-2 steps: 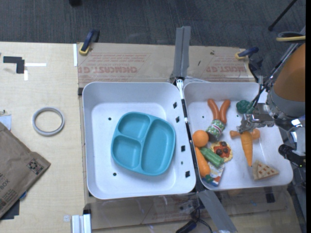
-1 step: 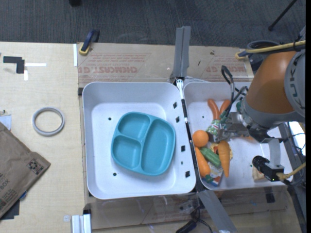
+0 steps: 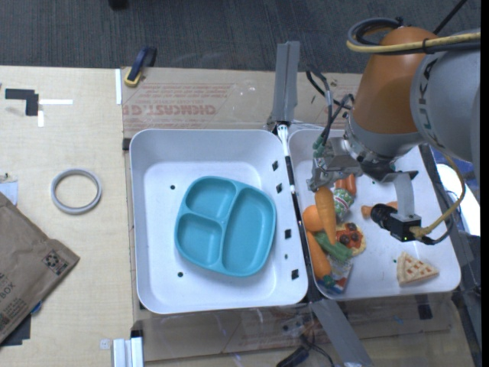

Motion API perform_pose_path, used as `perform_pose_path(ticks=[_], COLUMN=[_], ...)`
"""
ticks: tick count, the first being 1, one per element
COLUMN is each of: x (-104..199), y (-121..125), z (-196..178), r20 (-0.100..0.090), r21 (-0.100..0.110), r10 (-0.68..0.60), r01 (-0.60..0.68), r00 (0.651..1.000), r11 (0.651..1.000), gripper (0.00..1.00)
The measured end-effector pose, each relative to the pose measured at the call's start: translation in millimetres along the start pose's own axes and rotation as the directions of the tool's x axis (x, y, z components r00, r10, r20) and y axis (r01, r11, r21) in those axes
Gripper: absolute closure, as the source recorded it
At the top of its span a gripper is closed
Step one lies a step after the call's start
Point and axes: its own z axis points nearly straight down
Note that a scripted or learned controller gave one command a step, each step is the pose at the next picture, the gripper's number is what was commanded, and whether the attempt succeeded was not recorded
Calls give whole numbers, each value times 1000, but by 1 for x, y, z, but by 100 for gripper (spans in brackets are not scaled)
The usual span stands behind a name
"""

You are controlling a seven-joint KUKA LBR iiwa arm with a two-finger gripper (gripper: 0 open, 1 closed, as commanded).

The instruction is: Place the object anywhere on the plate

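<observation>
The plate (image 3: 226,226) waits in the left bin (image 3: 153,205), all three wells bare. I, the gripper (image 3: 330,176), hang low over the toy food heaped in the right bin (image 3: 435,274), just above the carrot (image 3: 326,209). I judge I should settle squarely on one piece before lifting; whether my jaws are wide or closed I cannot tell.

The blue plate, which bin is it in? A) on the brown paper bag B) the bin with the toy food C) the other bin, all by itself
C: the blue plate lies alone in the left bin, while the toy food is piled in the right bin under the arm.
</observation>
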Motion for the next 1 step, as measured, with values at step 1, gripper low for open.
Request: perform_pose_path(ticks=[1], x=[81], y=[24], z=[35], r20=[0], r21=[0], r10=[-44], r01=[44], r00=[999], r11=[999], gripper=[100])
